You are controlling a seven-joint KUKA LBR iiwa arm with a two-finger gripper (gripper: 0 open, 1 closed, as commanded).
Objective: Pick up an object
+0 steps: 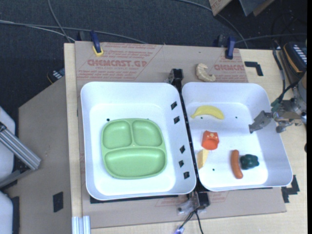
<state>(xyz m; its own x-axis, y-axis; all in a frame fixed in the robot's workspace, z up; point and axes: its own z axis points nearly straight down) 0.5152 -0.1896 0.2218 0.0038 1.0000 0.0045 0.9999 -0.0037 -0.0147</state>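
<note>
The right bin (pixel 258 94) holds several toy foods: a yellow banana (pixel 208 112) near the back, a red-orange pepper-like piece (pixel 210 140) in the middle, a yellow wedge (pixel 200 158) by the left wall, and a brown-red sausage (pixel 236 164) touching a dark green piece (pixel 249 162) at the front. My gripper (pixel 269 125) hovers over the bin's right side, above and to the right of the sausage. It is open, with nothing between its fingers.
The left bin (pixel 92 126) holds a green divided plate (pixel 133 147). A beige toy piece (pixel 205 72) lies on the bench behind the right bin. Clamps (pixel 97 48) and cables sit along the back edge.
</note>
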